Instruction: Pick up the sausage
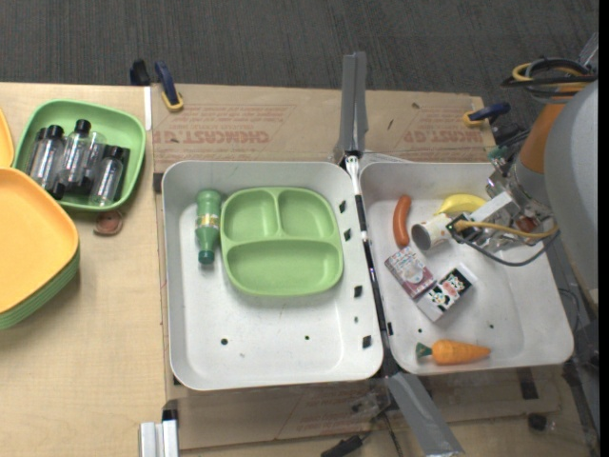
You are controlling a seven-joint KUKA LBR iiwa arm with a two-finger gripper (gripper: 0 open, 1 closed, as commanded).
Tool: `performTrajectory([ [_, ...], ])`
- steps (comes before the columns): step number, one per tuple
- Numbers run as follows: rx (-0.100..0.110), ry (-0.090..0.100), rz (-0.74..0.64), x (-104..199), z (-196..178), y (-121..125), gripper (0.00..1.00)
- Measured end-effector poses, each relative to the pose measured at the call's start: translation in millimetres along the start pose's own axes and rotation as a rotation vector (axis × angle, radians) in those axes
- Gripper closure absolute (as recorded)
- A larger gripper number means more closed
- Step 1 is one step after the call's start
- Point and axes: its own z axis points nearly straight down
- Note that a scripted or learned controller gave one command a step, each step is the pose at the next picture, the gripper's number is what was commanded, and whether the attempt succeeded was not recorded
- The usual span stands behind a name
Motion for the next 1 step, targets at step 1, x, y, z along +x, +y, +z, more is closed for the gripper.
performTrajectory([
  [1,0.002,-0.004,-0.004,-0.5,-7.8,-0.8,1.00],
])
